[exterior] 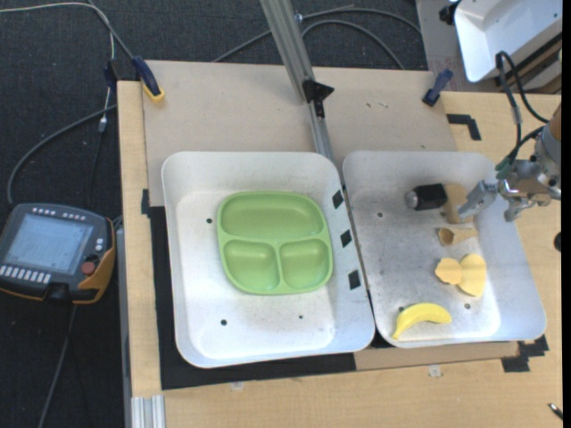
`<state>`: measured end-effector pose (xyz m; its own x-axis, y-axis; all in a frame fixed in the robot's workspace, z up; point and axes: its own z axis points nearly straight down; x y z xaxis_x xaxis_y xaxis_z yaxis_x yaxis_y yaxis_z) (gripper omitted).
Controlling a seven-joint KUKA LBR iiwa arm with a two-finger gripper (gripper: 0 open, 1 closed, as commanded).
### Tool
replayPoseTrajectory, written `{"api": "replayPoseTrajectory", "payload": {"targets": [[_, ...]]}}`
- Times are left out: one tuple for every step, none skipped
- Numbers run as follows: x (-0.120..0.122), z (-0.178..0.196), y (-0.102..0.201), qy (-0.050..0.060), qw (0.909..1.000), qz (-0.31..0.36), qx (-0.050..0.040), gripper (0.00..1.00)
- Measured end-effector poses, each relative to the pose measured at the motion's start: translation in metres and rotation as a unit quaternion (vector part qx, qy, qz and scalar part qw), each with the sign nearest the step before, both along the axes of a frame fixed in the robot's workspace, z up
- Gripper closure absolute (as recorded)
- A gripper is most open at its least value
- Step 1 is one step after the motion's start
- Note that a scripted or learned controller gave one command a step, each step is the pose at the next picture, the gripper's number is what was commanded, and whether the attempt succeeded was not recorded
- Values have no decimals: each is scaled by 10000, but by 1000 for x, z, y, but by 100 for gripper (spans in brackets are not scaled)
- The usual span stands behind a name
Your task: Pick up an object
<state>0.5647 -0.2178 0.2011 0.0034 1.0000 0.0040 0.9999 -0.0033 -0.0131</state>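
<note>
1. Arm (551, 163): cut off by right edge, only wrist end shows; orange band barely visible at frame edge.
2. Gripper (489, 198): fingers small + blurry, can't tell open or closed.
3. Tan object (455, 213) just beside gripper: partly covered by fingers, shape unclear.
4. White equipment (508, 7) top right: cropped by top + right edges, can't ID.
5. Metal pole (290, 52): runs out of frame at top.
6. Pendant (55, 252) screen: text too small to read.

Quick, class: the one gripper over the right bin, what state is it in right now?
Gripper: open, holding nothing, at the right bin's far right side, beside the black cylinder.
</note>
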Motion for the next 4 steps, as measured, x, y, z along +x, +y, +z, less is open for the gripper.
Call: {"api": "replayPoseTrajectory", "payload": {"targets": [[3,7,0,-64,10000,19,-17,0],[-1,-36,-1,-45,10000,15,-10,0],[5,-80,2,-47,10000,23,-10,0],[6,-117,3,-57,10000,19,-12,0]]}}
